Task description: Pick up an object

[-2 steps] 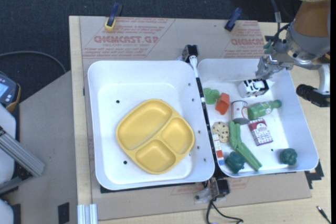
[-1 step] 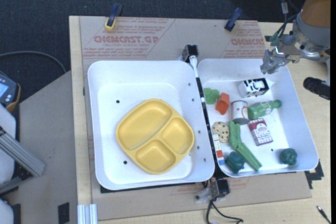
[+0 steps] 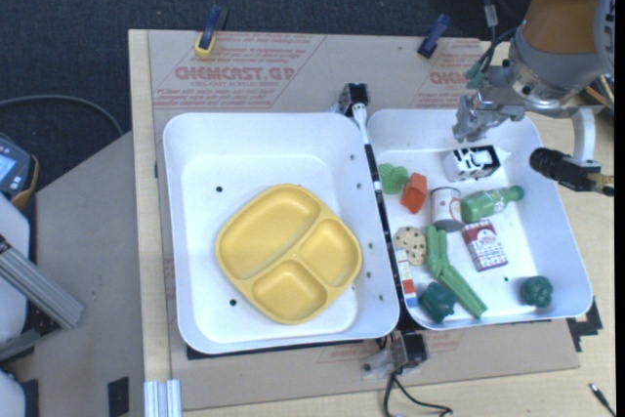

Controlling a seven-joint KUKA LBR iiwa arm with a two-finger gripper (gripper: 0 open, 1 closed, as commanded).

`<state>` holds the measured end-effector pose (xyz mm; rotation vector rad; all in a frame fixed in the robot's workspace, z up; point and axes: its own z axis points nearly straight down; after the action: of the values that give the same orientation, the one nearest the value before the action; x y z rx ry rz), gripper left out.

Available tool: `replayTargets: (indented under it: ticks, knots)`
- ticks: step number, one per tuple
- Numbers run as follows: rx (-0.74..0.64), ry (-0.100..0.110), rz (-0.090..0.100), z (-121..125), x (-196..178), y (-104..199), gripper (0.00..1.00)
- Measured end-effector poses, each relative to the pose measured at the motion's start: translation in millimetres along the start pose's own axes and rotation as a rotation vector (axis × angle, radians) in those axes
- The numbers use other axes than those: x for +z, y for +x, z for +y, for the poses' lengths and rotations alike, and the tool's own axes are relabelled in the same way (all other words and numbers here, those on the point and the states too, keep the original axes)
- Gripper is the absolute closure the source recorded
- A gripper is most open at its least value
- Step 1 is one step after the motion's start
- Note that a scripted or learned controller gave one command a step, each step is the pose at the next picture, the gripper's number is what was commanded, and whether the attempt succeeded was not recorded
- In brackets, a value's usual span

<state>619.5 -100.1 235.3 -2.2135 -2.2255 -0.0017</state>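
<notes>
Your gripper (image 3: 476,134) hangs over the back of the right bin (image 3: 566,239), just above a small black-and-white item (image 3: 476,161). Fingers look close together w/ nothing between them, but from this angle and at this res you can't be sure, so treat jaw state as unknown.

Pickable stuff is all in that right bin, packed tight: green bottle (image 3: 491,203) touching a small can (image 3: 445,205), red packet (image 3: 484,245) just below, orange block (image 3: 415,192) and green lump (image 3: 393,178) near the divider, cookie (image 3: 410,245), long green veg (image 3: 447,271), dark green piece (image 3: 536,289) off in the front corner. Left bin (image 3: 195,210) holds only the yellow divided plate (image 3: 289,251).

Risks as you go down:
- B/w item sits near the back wall, so a finger may hit the rim or shove it away instead of straddling it
- It's flat-ish, so the pads could slide over it
- Can and bottle are near; a wide approach may knock them or grab two things
- If jaws are already shut, you just press down on it
</notes>
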Motion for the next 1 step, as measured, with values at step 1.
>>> replayTargets:
  ticks: [1]
  knots:
    - [0.001, 0.003, -0.001, -27.1, 1.3, 54.4, 1.00]
